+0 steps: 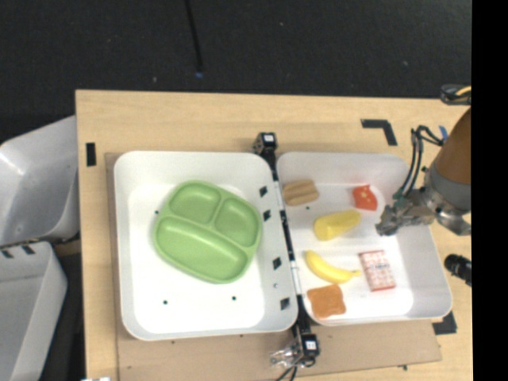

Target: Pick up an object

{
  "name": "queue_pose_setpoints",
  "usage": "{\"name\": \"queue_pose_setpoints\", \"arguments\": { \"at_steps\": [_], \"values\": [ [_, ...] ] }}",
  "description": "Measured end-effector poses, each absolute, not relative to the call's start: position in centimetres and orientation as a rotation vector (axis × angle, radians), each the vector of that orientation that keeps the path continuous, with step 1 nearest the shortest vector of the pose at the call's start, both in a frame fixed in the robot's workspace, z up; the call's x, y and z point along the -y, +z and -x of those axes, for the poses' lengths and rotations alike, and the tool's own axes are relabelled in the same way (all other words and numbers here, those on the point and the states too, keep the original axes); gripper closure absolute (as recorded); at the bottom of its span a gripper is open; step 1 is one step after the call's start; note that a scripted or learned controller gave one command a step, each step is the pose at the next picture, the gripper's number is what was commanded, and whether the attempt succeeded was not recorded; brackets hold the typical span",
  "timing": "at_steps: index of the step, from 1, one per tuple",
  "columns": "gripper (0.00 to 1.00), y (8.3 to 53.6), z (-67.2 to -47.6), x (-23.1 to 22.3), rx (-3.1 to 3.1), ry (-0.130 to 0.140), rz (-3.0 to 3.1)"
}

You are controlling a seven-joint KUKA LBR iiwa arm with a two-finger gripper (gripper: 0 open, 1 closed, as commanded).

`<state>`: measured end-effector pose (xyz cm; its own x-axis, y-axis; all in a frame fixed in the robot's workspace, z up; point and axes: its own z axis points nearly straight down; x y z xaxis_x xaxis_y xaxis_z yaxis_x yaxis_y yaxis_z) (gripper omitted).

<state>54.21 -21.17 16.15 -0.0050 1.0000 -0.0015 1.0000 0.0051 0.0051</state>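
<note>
White plastic bins sit side by side on my bench, and everything loose is in the right bin (413, 296). I'll use the yellow block (336, 225) in the middle of that bin as my landmark. The gripper (386, 226) hangs over the bin on the arm's side of the block, near it but with a clear strip of white floor between them. From this slanted view I honestly can't tell what state the gripper is in — it's just a dark lump at the end of the wrist.

Around the block: a small red piece (364, 198) sits up and toward the arm, just beyond the gripper's tip. A tan brown block (300, 191) lies up and away from the arm, by the divider. Below the yellow block is a banana (327, 268), and further down again an orange slab (326, 301) near the bin's bottom edge. A pink patterned box (377, 270) sits below the block on the arm's side — pretty much straight below the gripper.

Way off past the divider, the left bin (135, 292) has a green divided plate (208, 230) in it.
</note>
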Motion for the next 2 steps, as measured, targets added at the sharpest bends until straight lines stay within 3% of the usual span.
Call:
{"name": "queue_pose_setpoints", "arguments": {
  "at_steps": [2],
  "values": [
    [1.0,27.4,-54.5,20.8,-2.221,0.005,-2.211]
  ]
}}
